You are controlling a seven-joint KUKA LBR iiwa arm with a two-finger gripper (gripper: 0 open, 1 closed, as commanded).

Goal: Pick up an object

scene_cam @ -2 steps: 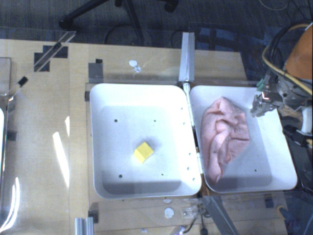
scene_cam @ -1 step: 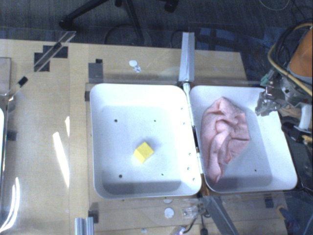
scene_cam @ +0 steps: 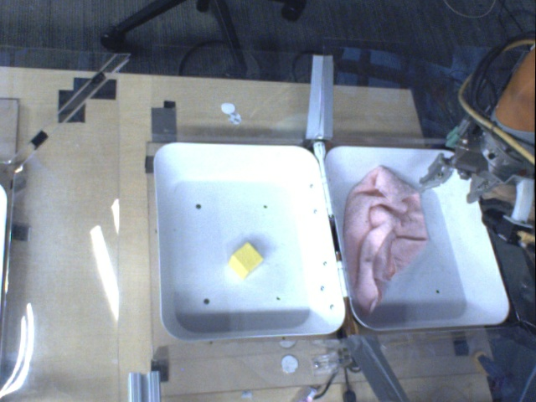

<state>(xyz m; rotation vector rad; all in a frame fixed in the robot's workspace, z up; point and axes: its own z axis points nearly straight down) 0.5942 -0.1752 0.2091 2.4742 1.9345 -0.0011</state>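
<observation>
Jaws (scene_cam: 452, 172) poised over right bin's (scene_cam: 469, 308) edge.

Bench (scene_cam: 75, 249): pale wood top; bears two shallow white bins side by side, left bin (scene_cam: 167, 224) and right bin (scene_cam: 490, 296), rims touching at centre.

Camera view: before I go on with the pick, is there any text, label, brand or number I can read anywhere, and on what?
No readable text, label, brand or number in this view.
Small yellow foam block in the left shallow white bin: plain faces, no marking.
Crumpled pink cloth in the right shallow white bin: no tag seen.
Wooden bench: black and pale marks near its far left corner, no letters.
</observation>
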